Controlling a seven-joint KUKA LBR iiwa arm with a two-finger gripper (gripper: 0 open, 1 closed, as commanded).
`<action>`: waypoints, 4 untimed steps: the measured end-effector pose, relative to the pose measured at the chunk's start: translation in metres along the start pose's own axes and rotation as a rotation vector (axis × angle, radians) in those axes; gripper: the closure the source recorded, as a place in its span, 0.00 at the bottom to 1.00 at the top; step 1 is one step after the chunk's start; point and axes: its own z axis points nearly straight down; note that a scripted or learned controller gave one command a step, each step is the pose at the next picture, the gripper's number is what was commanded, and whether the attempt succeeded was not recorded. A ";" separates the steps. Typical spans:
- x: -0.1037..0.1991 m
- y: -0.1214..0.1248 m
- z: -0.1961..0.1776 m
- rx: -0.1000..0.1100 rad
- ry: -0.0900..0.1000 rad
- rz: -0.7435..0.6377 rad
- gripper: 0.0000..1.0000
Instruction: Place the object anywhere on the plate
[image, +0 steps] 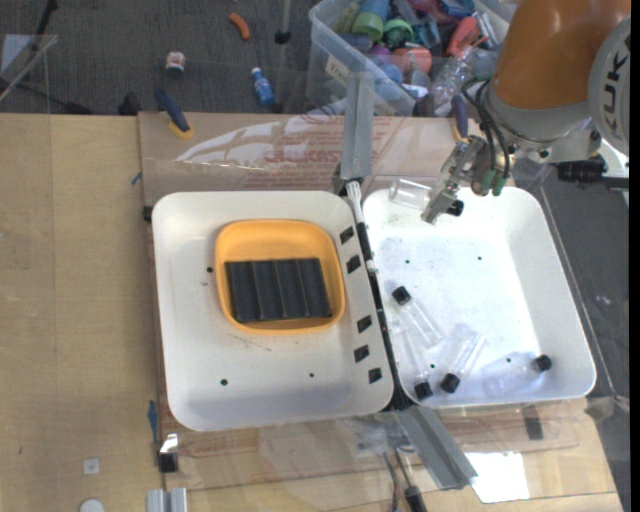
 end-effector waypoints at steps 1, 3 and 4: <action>0.009 0.002 0.004 0.001 0.002 -0.055 1.00; -0.008 -0.010 -0.015 -0.002 -0.005 -0.191 1.00; -0.012 -0.017 -0.049 -0.002 -0.006 -0.381 1.00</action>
